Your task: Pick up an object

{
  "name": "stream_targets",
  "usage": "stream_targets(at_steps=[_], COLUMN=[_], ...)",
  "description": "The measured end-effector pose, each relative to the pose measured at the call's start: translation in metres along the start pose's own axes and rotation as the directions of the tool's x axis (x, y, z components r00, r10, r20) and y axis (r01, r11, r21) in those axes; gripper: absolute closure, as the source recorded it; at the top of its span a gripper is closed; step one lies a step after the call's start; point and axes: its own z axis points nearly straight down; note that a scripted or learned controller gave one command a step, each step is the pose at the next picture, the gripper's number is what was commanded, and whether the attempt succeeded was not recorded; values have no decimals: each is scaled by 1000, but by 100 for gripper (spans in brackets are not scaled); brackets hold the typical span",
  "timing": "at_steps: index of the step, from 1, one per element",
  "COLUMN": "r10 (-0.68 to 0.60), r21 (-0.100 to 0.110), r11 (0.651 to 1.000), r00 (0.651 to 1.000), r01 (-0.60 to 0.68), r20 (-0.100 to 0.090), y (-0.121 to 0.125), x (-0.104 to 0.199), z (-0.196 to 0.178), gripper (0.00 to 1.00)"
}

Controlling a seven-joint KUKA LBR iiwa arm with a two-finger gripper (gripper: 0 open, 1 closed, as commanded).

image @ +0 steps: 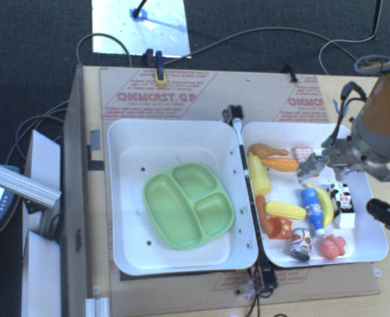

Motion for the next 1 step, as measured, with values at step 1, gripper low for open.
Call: stream_targets(at_steps=[1], r10=[3], r21=[4], r11=[1000], r00=[1000], r01=[-3], r20=[0], y=[20], x=[-36], z=[109], gripper=[0])
